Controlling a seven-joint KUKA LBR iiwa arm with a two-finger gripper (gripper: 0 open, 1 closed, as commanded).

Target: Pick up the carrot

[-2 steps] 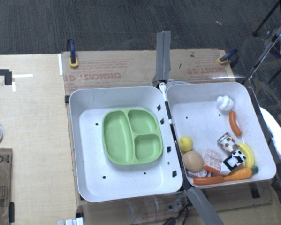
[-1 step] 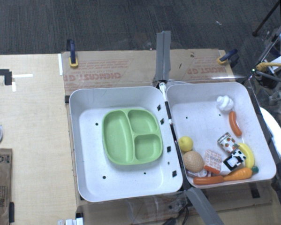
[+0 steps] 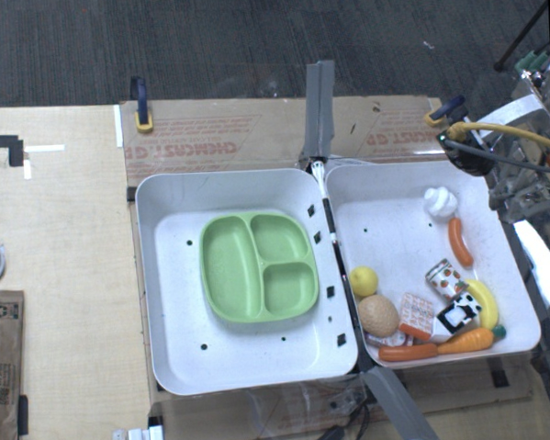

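Both white bins (image 3: pixel 159 294) look like smooth, faintly glossy plastic. The green divided plate (image 3: pixel 257 266) is matt plastic. At five o'clock, the carrot (image 3: pixel 465 341) has a smooth, slightly shiny plastic skin. The counter (image 3: pixel 55 235) looks like pale matt wood, with brown cardboard (image 3: pixel 225 139) at twelve o'clock.

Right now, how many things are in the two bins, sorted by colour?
Green: 1, the divided plate
Orange or red: 3, carrot, hot dog, chili
Yellow: 2, lemon, banana
White: 1, garlic
Tan: 1, ball
Printed packs: 3
Total: 11
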